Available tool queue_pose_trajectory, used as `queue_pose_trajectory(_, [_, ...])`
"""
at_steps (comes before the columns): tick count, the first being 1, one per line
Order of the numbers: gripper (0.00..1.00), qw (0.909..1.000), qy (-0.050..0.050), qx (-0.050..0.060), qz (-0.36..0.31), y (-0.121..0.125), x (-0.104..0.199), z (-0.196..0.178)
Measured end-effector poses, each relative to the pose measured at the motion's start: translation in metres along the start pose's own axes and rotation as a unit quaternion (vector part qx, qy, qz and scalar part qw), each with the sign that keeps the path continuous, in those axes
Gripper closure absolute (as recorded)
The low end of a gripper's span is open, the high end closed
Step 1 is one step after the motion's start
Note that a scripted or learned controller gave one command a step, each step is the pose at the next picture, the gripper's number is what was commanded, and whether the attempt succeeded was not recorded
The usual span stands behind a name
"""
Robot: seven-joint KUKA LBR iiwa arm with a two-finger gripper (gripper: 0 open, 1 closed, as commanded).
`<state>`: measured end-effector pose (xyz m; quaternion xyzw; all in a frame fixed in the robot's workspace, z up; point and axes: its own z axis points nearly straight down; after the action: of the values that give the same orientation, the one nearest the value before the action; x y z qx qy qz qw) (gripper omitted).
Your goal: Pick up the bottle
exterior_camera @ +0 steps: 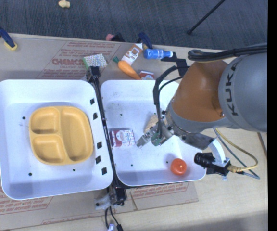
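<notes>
My gripper [148, 137] hangs low over the middle of the right bin [129, 177], under the grey and orange arm [201, 97]. A small pale thing [152, 121] lies right beside the gripper, mostly hidden by the wrist, and I cannot tell what it is. A blue bottle [155, 54] lies on its side on the cardboard behind the right bin, outside it. Next to the blue one lies a white and orange bottle [132, 53]. Both are well apart from the gripper.
In the right bin a red packet [122, 137] lies left of the gripper and an orange-red ball [178, 166] sits near the front wall. A carrot [128, 70] lies behind that bin. The left bin [8, 129] holds a yellow divided plate [60, 134].
</notes>
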<state>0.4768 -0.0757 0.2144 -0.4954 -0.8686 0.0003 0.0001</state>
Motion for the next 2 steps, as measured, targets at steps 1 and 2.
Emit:
queue_pose_trajectory(1, [1.0, 0.9949, 0.0, 0.0, -0.101, 0.021, 0.035, -0.006])
queue_pose_trajectory(2, [1.0, 0.9542, 0.001, 0.001, -0.299, 0.031, 0.053, 0.023])
